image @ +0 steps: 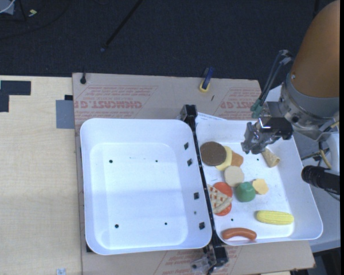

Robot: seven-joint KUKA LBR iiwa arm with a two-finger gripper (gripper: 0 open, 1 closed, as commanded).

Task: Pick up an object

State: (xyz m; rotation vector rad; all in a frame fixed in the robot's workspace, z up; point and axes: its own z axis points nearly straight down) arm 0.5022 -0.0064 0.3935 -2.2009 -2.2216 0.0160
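Observation:
The right bin [301, 179] holds several toy foods. Among them are a brown round patty [212, 152], a yellow disc [225, 160], a beige disc [234, 176], a green piece [245, 192] and a small yellow piece [260, 186]. There are also a pizza slice [219, 201] on a red slice [223, 188], a corn cob [274, 217] and a sausage [239, 234]. My gripper [251, 146] hangs over the bin's upper middle, right of the patty. A tan wedge [270, 158] lies just beside it at the lower right.
The left bin [94, 153] sits beside the right one, with a black divider clip strip [198, 171] between them. Cardboard [132, 99] lies under both bins. A blue and yellow clamp [206, 80] stands at the cardboard's far edge. A black cylinder [327, 179] juts in at right.

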